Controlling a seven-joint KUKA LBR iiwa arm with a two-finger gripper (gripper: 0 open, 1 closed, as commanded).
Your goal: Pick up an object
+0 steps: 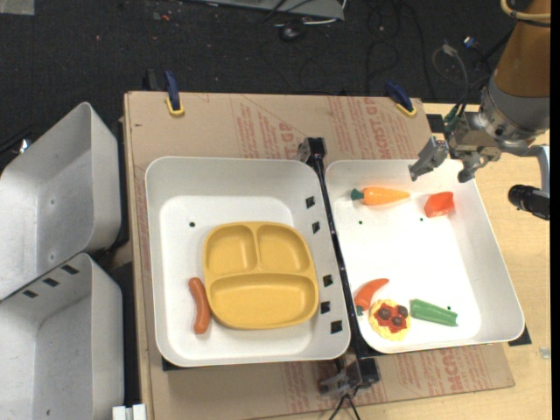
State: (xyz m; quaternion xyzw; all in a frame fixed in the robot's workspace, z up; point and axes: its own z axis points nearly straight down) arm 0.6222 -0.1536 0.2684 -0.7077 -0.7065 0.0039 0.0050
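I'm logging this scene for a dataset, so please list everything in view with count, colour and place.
bins: 2, white, side by side on the bench
divided plate: 1, yellow, left bin
sausage: 1, orange-brown, left bin, beside the plate
carrot: 1, orange, right bin, far end
red piece: 1, red, right of the carrot
chilli: 1, red, right bin, near end
pizza slice: 1, yellow and red, by the chilli
green vegetable: 1, green, right of the pizza slice
hand: 1, grey, open, above the right bin's far edge
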